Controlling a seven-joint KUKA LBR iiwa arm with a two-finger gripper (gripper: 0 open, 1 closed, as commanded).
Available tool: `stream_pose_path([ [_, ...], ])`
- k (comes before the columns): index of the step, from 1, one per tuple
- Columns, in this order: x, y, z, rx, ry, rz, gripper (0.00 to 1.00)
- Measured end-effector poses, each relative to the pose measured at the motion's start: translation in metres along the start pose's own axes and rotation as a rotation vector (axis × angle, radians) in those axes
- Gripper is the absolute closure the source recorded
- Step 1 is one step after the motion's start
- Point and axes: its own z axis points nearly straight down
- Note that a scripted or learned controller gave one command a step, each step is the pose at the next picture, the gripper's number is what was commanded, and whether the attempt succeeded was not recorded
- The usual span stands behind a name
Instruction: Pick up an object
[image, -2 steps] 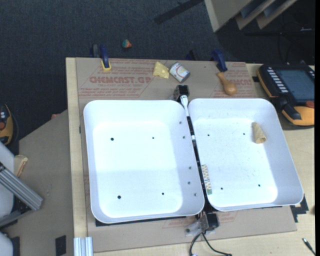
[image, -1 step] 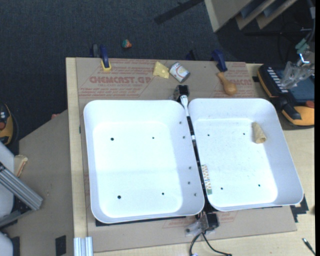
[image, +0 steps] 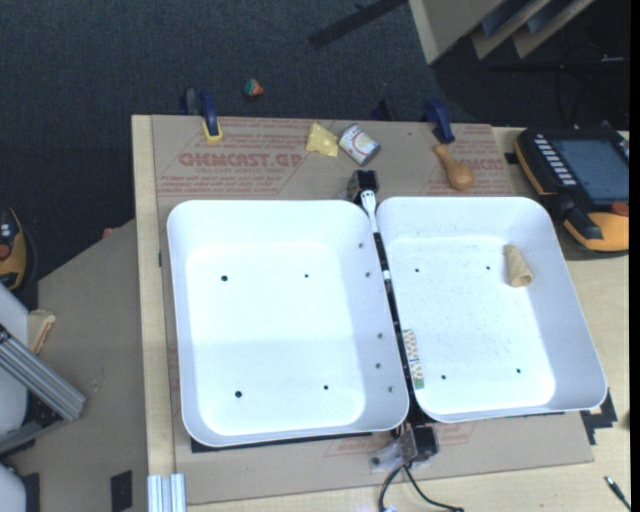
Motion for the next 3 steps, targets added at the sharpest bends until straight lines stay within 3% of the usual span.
stream_pose_path([
  [1,0.002,-0.048,0.092,0.021,0.009,0.0,1.0],
  [2,0.001,-0.011,-0.046,-0.008,-0.002,-0.005,1.0],
  [3,0.003,0.017,0.077,0.02,0.009,-0.005,1.0],
])
